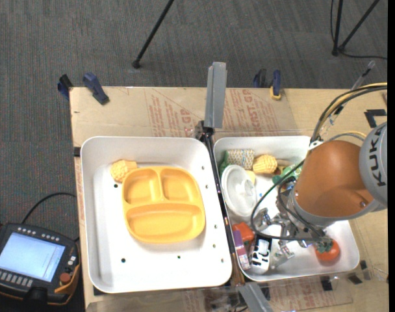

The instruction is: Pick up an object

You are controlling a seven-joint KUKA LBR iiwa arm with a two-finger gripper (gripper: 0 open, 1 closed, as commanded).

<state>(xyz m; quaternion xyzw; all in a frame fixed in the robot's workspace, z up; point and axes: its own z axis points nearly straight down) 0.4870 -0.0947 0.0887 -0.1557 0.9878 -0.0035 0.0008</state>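
The arm comes in over the right bin [348, 266], its orange band bulking above the wrist, and the gripper [275, 234] hangs low over the near part of that bin, among the clutter there. How far its fingers are spread cannot be told: the wrist, cables and metal fittings crowd the spot, and nothing can be seen caught between them. Taking the gripper as the landmark, the nearest candidates lie close around it: a small white and black item [261, 253] sits just below it toward the bin's near wall, a red-orange piece [243, 231] lies just to its left, and a red tomato-like toy [327, 252] rests to its right, near the bin's near right corner. Farther off, beyond the gripper toward the far wall, a white bowl [240, 188] sits beside a yellow corn toy [265, 164] and a pale ridged roll [240, 157]. Well away to the left, in the other bin, lie a yellow divided plate [164, 204] and a small yellow toy [122, 169] touching its far left corner. The deciding relation seems to be that the white and black item lies almost straight beneath the tool, its long axis running roughly from near wall to far, so a short descent would likely serve better than any sideways reach.
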